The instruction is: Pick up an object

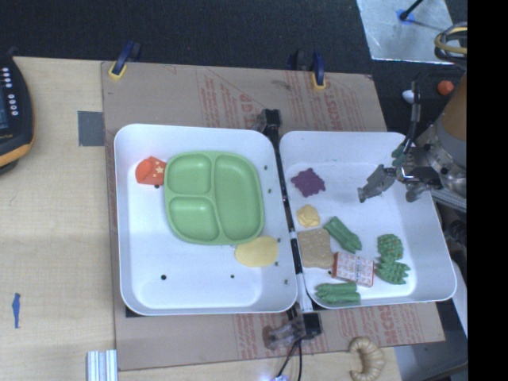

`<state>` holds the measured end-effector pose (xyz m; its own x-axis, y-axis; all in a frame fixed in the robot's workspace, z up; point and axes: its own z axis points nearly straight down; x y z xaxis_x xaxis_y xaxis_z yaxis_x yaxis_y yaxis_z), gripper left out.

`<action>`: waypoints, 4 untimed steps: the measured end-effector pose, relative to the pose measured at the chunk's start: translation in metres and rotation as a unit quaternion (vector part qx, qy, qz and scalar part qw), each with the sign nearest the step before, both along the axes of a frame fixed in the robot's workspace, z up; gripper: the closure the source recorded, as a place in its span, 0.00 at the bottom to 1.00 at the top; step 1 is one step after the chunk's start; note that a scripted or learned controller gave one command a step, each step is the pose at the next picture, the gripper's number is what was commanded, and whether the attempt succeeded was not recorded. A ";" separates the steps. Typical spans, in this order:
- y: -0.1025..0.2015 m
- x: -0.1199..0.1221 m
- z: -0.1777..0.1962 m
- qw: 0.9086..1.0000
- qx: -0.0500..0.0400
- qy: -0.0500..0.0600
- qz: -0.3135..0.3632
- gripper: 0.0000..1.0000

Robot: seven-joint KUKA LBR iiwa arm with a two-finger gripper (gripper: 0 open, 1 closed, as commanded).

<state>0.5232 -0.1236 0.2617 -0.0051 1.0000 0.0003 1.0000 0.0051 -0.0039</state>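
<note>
My gripper [394, 190] hangs over the right part of the right bin [357, 151], open, with nothing between its fingers; one dark finger [373, 186] points left toward a purple toy [308, 182]. Below it in that bin lie a small yellow piece [308, 215], a green pod [342, 233], a tan slice [315, 247], a red-and-white packet [353, 269], two leafy green pieces [390, 246] [393, 272] and another green pod [336, 294].
The left bin [135, 236] holds a green divided plate [214, 197], a red piece [150, 171] at its upper left and a yellow oval [256, 252] below. A tan curled toy [366, 357] lies outside on the cardboard. A teach pendant [9, 109] sits far left.
</note>
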 end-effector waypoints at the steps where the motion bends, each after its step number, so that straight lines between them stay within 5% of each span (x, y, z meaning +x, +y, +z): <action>1: 0.003 -0.004 -0.110 1.000 0.001 0.006 0.000 0.00; 2: 0.006 0.008 -0.172 1.000 0.000 0.001 0.000 0.00; 3: 0.005 0.010 -0.156 1.000 0.000 -0.002 0.000 1.00; 4: 0.067 -0.027 -0.015 1.000 0.001 -0.006 0.003 1.00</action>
